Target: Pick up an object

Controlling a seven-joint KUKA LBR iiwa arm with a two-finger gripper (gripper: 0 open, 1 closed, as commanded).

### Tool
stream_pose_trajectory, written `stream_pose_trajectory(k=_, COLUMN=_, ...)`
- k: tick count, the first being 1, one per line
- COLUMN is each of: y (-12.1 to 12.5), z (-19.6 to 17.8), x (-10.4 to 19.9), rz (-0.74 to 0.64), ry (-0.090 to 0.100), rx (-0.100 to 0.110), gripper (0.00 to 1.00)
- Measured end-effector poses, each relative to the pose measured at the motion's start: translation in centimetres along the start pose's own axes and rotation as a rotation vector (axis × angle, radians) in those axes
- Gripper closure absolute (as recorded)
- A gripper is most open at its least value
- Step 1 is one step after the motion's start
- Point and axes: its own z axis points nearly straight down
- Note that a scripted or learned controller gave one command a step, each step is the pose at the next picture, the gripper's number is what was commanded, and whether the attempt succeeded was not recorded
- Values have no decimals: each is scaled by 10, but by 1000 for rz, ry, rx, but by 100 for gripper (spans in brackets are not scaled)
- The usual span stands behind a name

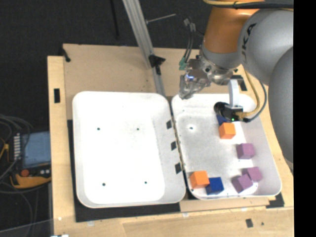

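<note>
Arm poised over the right bin's far-left corner
The gripper (189, 89) carries nothing I can see; next it must travel to a block, perhaps the orange cube (227, 130)

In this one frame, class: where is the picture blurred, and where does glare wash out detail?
Camera view: the gripper is smeared and soft; the left bin and right bin glare near-white, floors losing texture; the blocks stay fairly crisp, such as the orange block.
</note>
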Motion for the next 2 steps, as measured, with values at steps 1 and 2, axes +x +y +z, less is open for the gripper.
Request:
stream_pose_trajectory(k=1, y=-11, z=16, x=48, rz=0, ry=1, rx=0, gripper=100)
stream_pose_trajectory(k=2, y=-24, z=29, x=96, rz=-1, ry=1, rx=0, gripper=100)
